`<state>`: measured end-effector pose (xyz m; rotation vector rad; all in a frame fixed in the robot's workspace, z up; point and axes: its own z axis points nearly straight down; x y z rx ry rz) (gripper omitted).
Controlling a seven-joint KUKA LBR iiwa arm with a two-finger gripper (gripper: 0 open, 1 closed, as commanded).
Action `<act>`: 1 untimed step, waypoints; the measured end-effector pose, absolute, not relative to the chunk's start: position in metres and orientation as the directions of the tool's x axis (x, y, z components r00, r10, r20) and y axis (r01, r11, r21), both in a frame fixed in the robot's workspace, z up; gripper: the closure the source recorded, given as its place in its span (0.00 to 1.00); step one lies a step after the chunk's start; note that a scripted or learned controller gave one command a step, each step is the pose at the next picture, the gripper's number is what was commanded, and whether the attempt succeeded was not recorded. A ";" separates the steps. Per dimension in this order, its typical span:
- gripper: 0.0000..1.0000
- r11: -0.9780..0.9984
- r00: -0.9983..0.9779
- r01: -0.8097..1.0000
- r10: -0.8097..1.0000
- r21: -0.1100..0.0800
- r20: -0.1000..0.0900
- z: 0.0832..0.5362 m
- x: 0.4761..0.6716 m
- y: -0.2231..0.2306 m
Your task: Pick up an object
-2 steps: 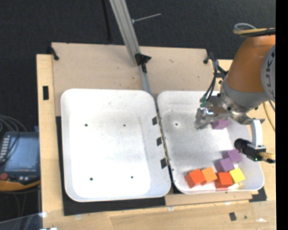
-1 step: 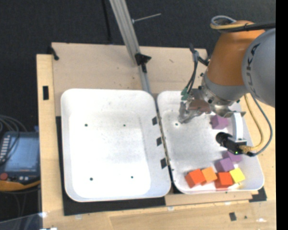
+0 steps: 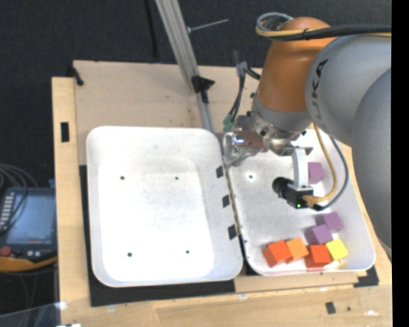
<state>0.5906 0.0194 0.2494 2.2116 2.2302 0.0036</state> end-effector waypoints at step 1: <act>1.00 0.007 -0.007 1.000 1.000 0.002 0.001 0.248 0.614 0.066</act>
